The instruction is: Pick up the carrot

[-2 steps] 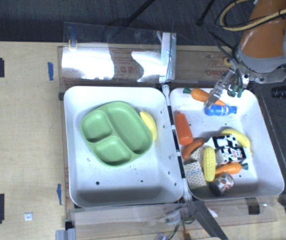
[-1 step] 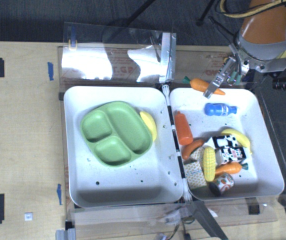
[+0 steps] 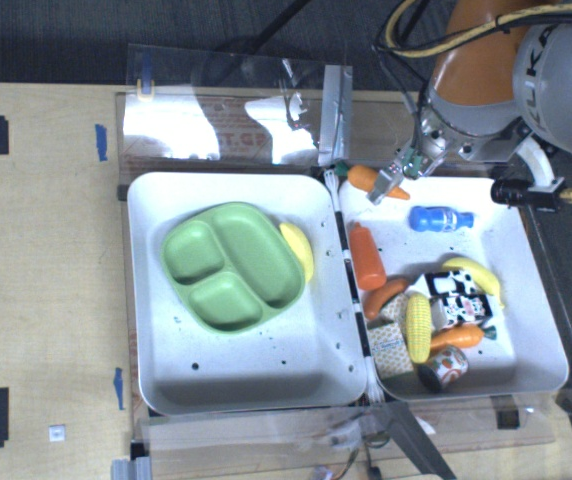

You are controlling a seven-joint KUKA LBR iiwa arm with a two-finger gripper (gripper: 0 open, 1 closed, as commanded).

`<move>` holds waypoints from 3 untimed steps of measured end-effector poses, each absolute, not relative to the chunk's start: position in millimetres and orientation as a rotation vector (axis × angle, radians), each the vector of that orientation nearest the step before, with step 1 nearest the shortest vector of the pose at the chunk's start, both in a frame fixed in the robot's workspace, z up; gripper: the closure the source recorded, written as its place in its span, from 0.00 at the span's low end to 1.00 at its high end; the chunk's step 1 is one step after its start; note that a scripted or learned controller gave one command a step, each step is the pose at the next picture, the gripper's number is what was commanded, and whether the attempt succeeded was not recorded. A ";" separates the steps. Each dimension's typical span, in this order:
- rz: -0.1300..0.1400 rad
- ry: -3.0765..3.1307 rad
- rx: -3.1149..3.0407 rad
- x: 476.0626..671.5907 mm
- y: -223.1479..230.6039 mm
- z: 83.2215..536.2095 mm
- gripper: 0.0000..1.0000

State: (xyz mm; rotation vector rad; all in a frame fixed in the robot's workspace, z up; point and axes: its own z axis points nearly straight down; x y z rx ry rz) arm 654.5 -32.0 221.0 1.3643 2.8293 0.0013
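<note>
A small orange carrot (image 3: 364, 178) sits at the far left corner of the right bin (image 3: 541, 298), just by the divider between the bins. My gripper (image 3: 386, 181) reaches down from the upper right and is shut on it. One grey finger (image 3: 382, 187) crosses in front of the carrot, and orange shows on both sides of that finger. I cannot tell whether the carrot rests on the bin's rim or hangs slightly above it.
The right bin holds a long orange-red piece (image 3: 368, 256), a blue bottle (image 3: 440, 219), a banana (image 3: 474, 273), corn (image 3: 418, 326), a second orange piece (image 3: 456, 337) and several small items. In the left bin (image 3: 156, 358) lie a green divided plate (image 3: 231, 265) and a yellow piece (image 3: 299, 249).
</note>
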 end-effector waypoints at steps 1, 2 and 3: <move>-0.004 2.683 1.646 662.9 88.4 193.6 1.00; 0.003 2.537 1.847 667.1 74.5 246.1 1.00; 0.003 2.402 2.020 667.0 82.6 258.0 1.00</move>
